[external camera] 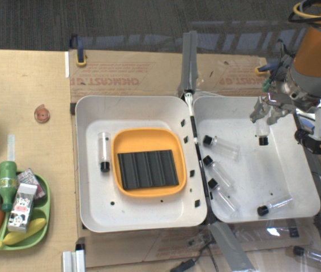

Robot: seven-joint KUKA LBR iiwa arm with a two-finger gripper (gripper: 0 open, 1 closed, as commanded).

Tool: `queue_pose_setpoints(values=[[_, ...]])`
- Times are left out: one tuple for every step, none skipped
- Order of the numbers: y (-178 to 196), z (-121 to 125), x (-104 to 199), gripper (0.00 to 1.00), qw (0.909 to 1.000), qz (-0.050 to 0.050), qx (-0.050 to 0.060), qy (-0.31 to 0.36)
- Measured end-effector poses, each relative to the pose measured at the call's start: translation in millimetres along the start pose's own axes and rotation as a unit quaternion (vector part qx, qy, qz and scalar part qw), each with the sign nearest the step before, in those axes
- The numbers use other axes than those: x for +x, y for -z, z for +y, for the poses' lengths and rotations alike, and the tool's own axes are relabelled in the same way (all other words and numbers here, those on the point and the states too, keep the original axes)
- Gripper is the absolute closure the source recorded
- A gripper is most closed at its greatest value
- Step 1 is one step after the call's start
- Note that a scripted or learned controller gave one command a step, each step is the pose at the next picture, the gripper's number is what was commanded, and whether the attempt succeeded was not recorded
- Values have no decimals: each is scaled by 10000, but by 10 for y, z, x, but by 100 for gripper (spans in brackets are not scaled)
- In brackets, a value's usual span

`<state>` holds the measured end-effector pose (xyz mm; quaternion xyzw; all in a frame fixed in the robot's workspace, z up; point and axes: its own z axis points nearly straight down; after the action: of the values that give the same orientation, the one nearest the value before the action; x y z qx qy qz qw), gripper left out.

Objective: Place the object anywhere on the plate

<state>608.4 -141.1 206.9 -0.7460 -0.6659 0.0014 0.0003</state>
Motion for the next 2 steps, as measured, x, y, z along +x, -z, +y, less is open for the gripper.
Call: queue_pose_setpoints(values=[[97, 380, 204, 100, 9924, -3, -11, 1233], [48, 493, 140, 100, 9636, -4, -20, 2675]])
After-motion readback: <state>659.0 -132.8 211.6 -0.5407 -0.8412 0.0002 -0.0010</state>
